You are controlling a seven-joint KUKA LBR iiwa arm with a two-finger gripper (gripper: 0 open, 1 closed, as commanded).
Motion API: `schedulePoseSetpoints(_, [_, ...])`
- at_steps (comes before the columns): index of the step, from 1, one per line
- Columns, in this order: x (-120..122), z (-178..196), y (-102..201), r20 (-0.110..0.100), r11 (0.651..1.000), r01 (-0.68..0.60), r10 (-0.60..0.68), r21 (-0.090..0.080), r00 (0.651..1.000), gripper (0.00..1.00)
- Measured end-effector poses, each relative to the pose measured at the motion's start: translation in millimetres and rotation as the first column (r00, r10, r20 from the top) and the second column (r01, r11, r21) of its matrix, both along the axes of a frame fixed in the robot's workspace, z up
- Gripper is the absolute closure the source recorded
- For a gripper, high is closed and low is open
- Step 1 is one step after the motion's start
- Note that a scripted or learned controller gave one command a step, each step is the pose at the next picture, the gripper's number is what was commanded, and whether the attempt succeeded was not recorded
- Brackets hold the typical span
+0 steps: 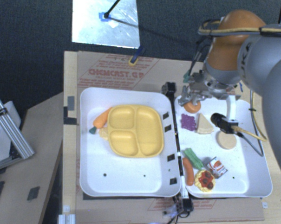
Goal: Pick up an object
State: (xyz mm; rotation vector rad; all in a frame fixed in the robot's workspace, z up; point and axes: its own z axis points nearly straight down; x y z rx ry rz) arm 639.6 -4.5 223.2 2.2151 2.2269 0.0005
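My gripper (191, 98) hangs over the far left corner of the right bin (254, 179). A small round orange item (193, 107) lies right under its tip, touching or nearly touching it; whether it is gripped is hidden. Nearby in the same bin are purple grapes (189, 121), a pale wedge (205, 124) and a round beige disc (226, 140). Toward the front lie a green piece (193, 157), an orange-red sausage (188, 170), a pizza slice (205, 180) and a red-and-white packet (217, 167).
The left bin (91, 176) holds a yellow divided plate (132, 130) with a carrot (101, 117) by its left edge. The arm's grey and orange body (246, 39) looms over the right bin's far side. A shiny sheet (106, 19) lies beyond the bins.
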Motion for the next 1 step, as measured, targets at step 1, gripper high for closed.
schedulePoseSetpoints(1, [10.3,-8.0,-10.1,0.002,1.000,0.005,-0.005,-0.001,1.000,1.00])
